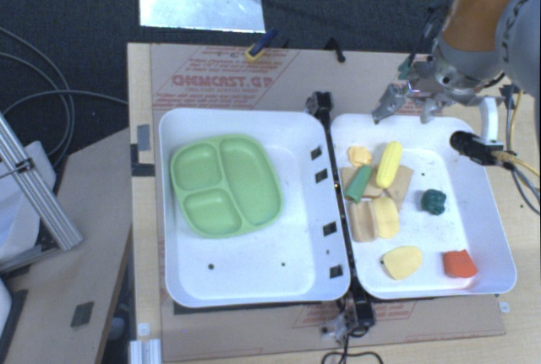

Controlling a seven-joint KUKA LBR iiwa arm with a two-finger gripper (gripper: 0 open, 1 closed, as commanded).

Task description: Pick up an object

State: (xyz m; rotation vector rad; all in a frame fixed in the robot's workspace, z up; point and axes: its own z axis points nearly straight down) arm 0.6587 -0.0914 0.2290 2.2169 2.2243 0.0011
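The right bin (482, 210) holds several toy foods: a yellow corn cob (389, 164), a green stick (358, 182), a small yellow piece (360, 155), tan slabs (363, 220), a pale yellow piece (386, 217), a dark green lump (434, 202), a yellow wedge (401, 262) and an orange-red block (459, 263). My gripper (407, 107) hangs over the far rim of that bin, above and behind the corn cob. It is open, its two fingers spread apart with nothing between them.
The left bin (186, 269) carries a green divided plate (226, 185). A black hinge strip (334, 185) runs between the bins. A black fitting with cables (473, 147) sticks out over the right bin's far right edge. Cardboard lies under both bins.
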